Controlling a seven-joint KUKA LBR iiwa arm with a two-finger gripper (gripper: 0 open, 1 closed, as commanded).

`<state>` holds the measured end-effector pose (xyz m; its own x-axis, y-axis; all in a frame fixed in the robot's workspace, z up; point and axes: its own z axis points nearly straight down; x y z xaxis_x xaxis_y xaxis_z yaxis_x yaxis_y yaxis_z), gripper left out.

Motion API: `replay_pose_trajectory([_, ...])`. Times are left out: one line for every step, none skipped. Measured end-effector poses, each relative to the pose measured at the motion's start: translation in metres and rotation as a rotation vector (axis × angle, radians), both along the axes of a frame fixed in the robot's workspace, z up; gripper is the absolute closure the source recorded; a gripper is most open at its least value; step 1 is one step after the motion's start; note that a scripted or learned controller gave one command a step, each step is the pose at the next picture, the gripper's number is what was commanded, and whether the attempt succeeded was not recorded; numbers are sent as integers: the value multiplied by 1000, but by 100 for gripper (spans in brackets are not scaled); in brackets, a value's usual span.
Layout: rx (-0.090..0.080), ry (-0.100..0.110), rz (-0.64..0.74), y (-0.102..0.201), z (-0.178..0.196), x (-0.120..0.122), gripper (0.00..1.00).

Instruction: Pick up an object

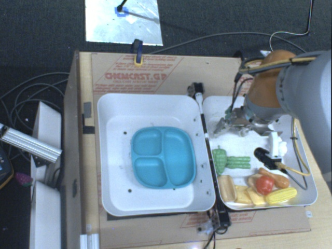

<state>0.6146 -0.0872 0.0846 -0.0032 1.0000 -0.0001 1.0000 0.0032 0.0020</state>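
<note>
Several toy foods crowd the bin's [311,193] near edge, just below the gripper [234,124]; the green piece [231,161] lies closest, likely the easiest target. The tool's spread I cannot tell; nothing visibly pinched. Blue tray [163,156] sits leftward.

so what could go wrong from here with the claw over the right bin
1. The toy food is packed tight at the right bin's near end: tomato against the corn and yellow pieces. A grab there may catch two things or push them apart.
2. The claw sits at the bin's far end, close to the divider, which it may clip coming down.
3. The yellow cable hangs low and might snag.
</note>
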Motion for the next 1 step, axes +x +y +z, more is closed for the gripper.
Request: replay_pose_trajectory([0, 1, -1, 1, 0, -1, 0])
